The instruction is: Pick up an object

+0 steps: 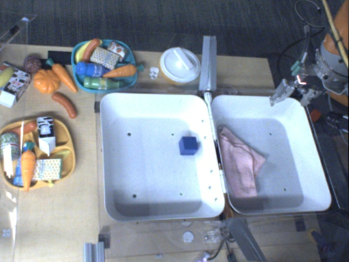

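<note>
The worktop (54,212) carries two shallow white bins side by side: the left bin (125,201) and the right bin (305,195), touching along a shared middle edge. The grey arm (332,64) with its orange band sits past the right bin's far right corner, and its gripper (289,91) hovers just over that corner's rim; whether the jaws are apart or together cannot be told from this view. A crumpled pink cloth (240,162) lies in the right bin against its left wall. Near the worktop's left edge rests a yellow tray (65,162) of toy food, and toward the far left corner a blue bowl (131,81) of toy food. A white lidded container (180,64) stands at the far edge. A small blue cube (188,145) lies alone in the left bin, right of centre
</note>
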Robot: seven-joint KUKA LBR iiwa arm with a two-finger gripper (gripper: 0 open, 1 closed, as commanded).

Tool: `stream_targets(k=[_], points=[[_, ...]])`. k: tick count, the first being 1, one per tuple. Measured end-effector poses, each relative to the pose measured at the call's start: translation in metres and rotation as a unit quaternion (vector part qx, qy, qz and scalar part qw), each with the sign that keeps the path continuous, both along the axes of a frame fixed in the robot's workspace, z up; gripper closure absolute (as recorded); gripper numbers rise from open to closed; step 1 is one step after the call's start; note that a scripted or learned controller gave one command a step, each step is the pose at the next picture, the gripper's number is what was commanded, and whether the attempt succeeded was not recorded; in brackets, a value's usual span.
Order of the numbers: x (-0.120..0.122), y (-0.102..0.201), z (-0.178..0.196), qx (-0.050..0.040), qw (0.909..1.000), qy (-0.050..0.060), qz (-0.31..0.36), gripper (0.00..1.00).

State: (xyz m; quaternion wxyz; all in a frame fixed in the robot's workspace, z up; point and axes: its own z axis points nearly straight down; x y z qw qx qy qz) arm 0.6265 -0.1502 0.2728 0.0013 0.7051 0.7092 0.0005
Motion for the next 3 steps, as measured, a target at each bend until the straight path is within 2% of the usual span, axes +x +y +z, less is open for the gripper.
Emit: stream_targets(k=[1,2,3], points=[[-0.078,0.005,-0.106,0.0009,0.9963,0.002,-0.086,0.0],[-0.076,0.027,-0.182,0.0,0.9993,-0.007,-0.037,0.0],[-0.073,0.029,-0.17,0.0007,0.9993,-0.01,-0.036,1.0]])
